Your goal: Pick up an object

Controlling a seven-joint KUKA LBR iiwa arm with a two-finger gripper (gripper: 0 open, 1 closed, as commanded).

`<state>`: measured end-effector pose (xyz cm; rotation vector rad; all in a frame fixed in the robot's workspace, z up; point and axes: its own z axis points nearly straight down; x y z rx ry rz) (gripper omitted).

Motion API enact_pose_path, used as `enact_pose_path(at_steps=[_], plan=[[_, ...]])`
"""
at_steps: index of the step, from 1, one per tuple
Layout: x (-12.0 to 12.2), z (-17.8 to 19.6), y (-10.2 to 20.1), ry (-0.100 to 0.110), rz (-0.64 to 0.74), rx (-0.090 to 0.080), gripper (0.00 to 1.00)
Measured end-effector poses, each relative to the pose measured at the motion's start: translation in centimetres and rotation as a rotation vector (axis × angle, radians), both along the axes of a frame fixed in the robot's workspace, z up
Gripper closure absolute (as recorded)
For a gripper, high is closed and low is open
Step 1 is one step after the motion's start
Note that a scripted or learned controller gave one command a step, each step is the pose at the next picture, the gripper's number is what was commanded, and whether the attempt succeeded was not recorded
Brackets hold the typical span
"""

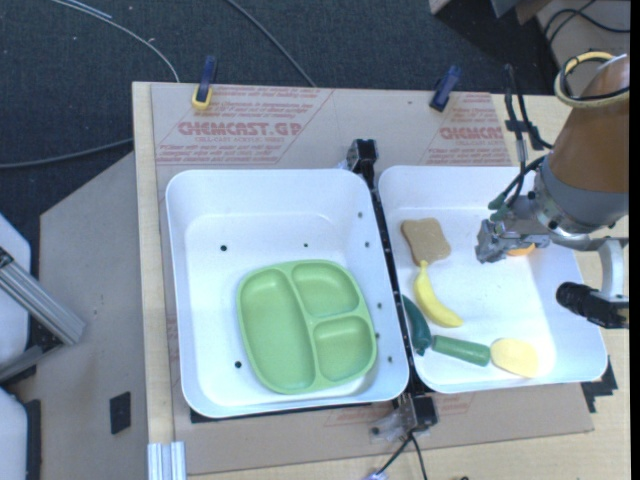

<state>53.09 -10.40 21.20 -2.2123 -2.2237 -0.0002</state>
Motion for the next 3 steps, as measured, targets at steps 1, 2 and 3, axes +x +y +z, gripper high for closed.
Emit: enact_pose_path(at_steps=[1, 2, 3], plan=[[-1.0, 0.7, 4.5, 0.000, 0.000, 0.000, 1.00], [-2.0, 1.7, 9.4, 0.000, -0.003, -0.002, 1.00], [-2.0, 1.1, 14.0, 0.001, 0.000, -0.001, 1.00]])
